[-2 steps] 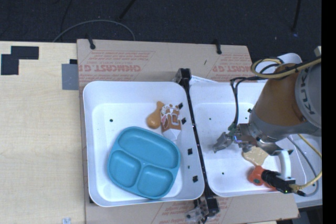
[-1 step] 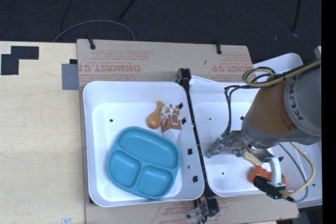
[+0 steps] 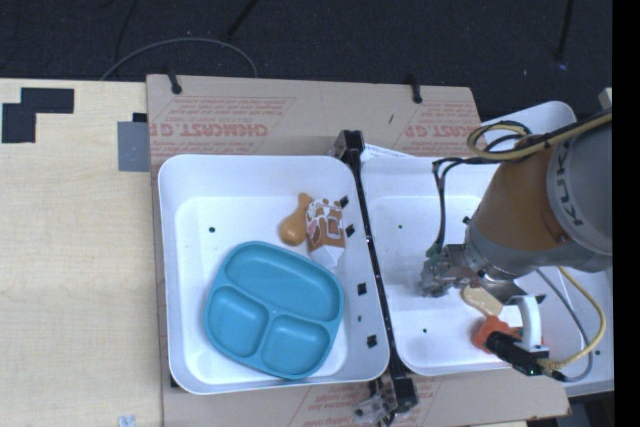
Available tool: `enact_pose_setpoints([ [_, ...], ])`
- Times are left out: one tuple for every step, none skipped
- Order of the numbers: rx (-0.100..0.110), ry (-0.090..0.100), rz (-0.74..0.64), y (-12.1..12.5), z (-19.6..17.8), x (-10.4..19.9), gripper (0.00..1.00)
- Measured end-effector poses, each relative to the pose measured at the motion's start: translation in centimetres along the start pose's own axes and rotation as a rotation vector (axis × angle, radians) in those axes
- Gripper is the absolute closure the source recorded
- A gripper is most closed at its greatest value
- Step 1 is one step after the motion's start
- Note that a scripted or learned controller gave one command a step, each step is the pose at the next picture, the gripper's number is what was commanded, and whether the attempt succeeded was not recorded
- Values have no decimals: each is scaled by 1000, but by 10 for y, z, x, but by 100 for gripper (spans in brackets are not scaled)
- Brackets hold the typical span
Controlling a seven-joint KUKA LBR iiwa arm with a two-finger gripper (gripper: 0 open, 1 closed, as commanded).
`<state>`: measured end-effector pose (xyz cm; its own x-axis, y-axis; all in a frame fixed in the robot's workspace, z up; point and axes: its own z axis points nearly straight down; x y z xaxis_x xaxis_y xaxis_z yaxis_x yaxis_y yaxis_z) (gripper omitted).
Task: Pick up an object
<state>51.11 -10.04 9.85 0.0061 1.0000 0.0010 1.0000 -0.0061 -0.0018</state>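
Note:
My gripper (image 3: 434,279) hangs low over the right bin (image 3: 410,215), near its left middle, at the end of the grey arm with the orange band (image 3: 520,205). Just right of it, partly under the wrist, lie a pale tan object (image 3: 481,297) and a small orange-red object (image 3: 489,335). Nothing shows between the gripper's tips. In the left bin (image 3: 185,215) a blue divided plate (image 3: 272,308) lies flat. An orange-brown toy piece (image 3: 294,223) and a small white-and-red patterned item (image 3: 325,223) sit behind the plate.
A black divider (image 3: 362,245) with clips separates the two bins. Both bins rest on a cardboard sheet (image 3: 260,120) on the pale wooden bench (image 3: 70,255). The arm's cables (image 3: 440,185) loop over the right bin's back.

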Motion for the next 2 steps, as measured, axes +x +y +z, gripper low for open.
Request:
enact_pose_setpoints([
  [-1, -1, -2, 2, -43, -5, 100],
  [-2, -1, -7, -3, -101, 1, 100],
])
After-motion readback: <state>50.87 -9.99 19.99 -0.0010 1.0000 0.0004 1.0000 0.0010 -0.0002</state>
